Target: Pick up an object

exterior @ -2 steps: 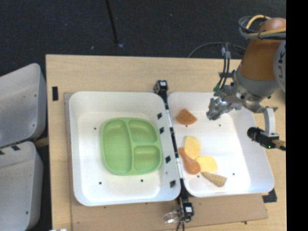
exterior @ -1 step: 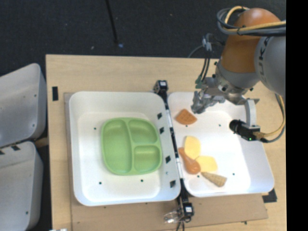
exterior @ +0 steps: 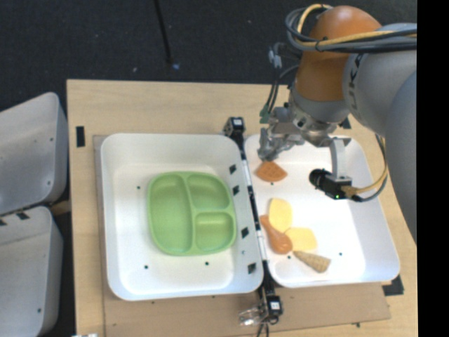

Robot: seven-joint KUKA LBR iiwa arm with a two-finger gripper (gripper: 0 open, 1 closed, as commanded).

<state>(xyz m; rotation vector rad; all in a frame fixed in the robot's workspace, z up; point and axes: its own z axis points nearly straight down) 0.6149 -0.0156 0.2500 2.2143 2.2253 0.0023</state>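
Your arm (exterior: 351,69) reaches in from the right, and its gripper (exterior: 270,149) hangs over the far left corner of the right bin (exterior: 365,258), right above an orange piece (exterior: 271,172). You can't tell from here whether the claw is spread or pinched. Nearer, a yellow piece (exterior: 280,214), a second yellow piece (exterior: 303,239), an orange strip (exterior: 275,236) and a tan wedge (exterior: 313,260) cluster together. In the left bin (exterior: 126,272) sits a green tray (exterior: 190,213).
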